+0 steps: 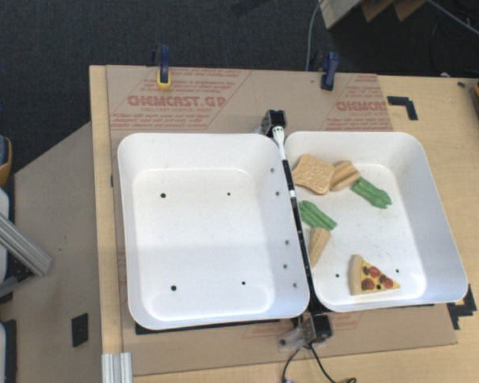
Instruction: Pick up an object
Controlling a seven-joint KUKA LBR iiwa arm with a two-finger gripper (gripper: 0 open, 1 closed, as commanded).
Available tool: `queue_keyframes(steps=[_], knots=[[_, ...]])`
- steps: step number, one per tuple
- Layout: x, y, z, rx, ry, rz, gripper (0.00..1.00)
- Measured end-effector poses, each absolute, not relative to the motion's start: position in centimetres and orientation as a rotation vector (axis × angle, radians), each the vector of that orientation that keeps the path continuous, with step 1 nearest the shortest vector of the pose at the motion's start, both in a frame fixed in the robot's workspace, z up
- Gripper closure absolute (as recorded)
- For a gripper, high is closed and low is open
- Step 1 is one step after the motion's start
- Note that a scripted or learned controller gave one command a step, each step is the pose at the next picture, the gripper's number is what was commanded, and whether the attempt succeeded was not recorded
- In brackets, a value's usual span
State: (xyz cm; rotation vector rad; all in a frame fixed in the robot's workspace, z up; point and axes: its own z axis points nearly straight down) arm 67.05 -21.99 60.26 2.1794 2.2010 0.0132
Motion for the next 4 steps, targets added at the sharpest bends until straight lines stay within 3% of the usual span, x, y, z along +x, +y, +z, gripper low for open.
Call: queue_keyframes(steps=[4], knots=[[67.2,-21.7,64.7,2.155,2.189,0.022,1.0]])
